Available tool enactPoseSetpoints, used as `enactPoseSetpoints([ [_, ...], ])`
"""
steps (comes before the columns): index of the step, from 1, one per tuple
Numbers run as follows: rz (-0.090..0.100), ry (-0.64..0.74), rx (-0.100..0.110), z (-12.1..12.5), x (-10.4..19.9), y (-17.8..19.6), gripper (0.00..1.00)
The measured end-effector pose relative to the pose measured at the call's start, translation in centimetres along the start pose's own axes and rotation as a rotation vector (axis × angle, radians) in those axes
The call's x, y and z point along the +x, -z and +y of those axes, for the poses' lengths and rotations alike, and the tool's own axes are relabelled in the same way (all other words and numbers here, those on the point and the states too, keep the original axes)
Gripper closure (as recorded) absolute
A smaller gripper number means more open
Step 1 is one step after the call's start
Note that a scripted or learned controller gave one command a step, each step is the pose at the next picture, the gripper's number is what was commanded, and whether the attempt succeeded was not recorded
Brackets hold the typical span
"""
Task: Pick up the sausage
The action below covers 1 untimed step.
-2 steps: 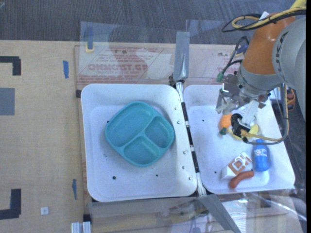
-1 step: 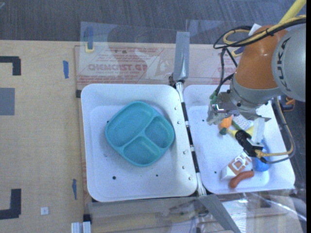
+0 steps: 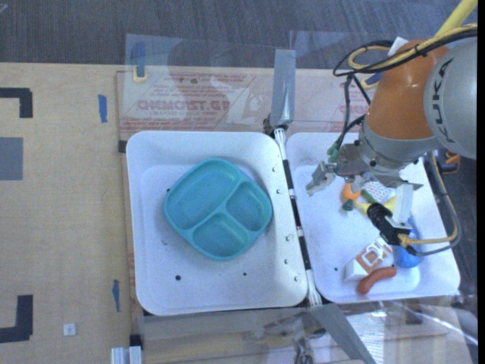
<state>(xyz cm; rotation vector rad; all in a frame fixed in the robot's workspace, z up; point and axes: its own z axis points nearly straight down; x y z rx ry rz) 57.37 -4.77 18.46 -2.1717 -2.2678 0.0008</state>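
The sausage lies in the right-hand bin, down at about five o'clock on its floor, reddish-brown and tilted slightly, its upper end touching or just beside a small white carton with orange markings. A blue object sits just at three o'clock of that carton. The arm leans in from the right over the upper part of this bin, and its gripper hangs near the bin's eleven o'clock corner, well apart from the sausage; from where I stand I cannot tell whether the jaws are open or closed. Under the wrist a few small toys huddle together, an orange piece and something yellow and green, too jumbled to name surely. The left-hand bin holds a teal divided plate with three compartments, sitting about its centre. Both bins rest on the pale wooden worktop.
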Motion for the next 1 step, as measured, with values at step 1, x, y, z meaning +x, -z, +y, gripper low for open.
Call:
enactPoseSetpoints([
  [1,-0.003,0.078,-0.004,6.02,-7.03,-6.58,0.0],
])
